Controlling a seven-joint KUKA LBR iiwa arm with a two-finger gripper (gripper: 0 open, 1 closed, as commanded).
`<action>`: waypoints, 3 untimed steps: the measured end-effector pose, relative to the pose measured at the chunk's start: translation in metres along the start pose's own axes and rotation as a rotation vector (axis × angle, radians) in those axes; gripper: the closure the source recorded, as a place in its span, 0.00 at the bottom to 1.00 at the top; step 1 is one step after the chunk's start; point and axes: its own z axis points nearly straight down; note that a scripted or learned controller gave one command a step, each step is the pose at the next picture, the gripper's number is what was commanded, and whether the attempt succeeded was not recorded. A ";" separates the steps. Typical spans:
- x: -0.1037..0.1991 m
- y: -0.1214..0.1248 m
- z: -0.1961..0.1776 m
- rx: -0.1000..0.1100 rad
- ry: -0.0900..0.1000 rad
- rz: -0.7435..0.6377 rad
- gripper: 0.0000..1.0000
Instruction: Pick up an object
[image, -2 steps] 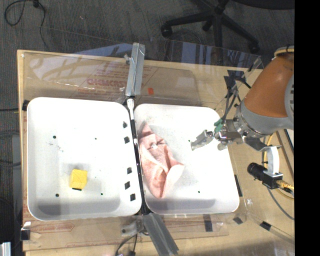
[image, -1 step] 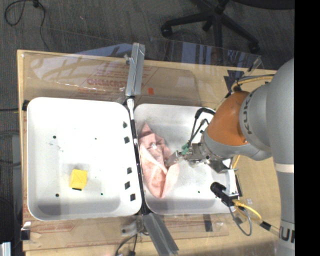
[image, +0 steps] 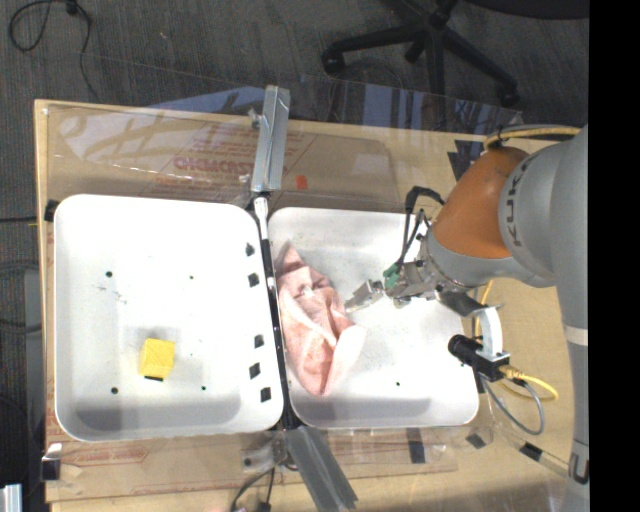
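Observation:
A pink and white crumpled cloth-like object (image: 312, 328) lies in the right bin (image: 420, 400), against its left wall. A small yellow block (image: 157, 358) sits in the left bin (image: 110, 230), toward its lower left. My gripper (image: 362, 295) reaches in from the right and hovers over the right bin, just to the right of the pink object's upper part. Its tips are close to the pink object, and I cannot tell whether they touch it.
A metal divider bar (image: 268, 140) runs down between the two bins. The grey arm with its orange band (image: 480, 210) covers the right bin's upper right corner. Cables and a black connector (image: 478, 355) hang at the bin's right edge.

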 end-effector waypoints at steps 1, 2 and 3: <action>0.052 0.003 0.041 -0.004 -0.002 -0.306 0.00; 0.053 0.004 0.033 -0.001 0.002 -0.313 1.00; 0.047 -0.021 -0.092 -0.001 -0.002 -0.152 1.00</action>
